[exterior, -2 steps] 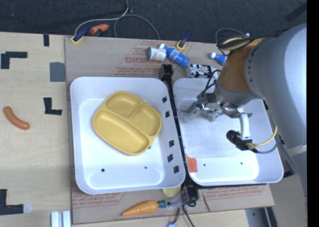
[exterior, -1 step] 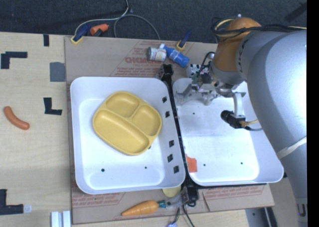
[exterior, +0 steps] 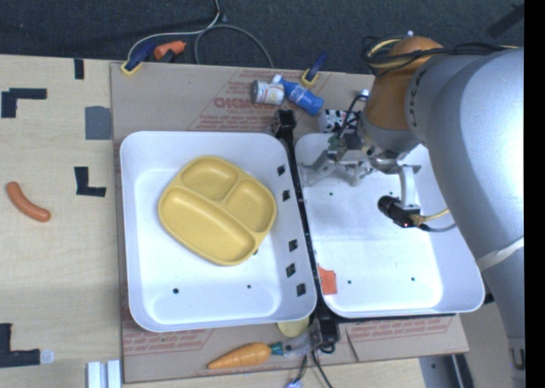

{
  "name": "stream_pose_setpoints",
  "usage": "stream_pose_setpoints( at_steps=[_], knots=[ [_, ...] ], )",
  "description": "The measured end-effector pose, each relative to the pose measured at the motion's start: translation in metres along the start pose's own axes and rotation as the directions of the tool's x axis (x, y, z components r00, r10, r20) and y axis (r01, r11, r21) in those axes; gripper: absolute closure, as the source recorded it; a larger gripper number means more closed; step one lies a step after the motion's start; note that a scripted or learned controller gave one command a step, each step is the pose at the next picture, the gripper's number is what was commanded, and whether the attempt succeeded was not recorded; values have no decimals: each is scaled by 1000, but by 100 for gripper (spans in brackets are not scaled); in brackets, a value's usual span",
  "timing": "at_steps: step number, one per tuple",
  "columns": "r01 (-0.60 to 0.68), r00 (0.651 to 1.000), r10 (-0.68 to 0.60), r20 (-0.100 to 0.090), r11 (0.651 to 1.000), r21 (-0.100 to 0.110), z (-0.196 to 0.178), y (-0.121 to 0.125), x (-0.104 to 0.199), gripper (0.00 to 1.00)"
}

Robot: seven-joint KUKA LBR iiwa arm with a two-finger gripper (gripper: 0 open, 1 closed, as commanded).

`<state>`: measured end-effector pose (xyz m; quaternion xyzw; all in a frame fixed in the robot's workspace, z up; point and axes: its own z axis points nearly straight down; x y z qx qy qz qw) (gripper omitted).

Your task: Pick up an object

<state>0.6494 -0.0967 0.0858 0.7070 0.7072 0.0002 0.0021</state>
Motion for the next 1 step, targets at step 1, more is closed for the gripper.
stream_pose_setpoints(
  at_steps=[1],
  knots=[
    [1, 1000, -1, -3, 1000, 3, -5, 19, 2, 0]
  ],
)
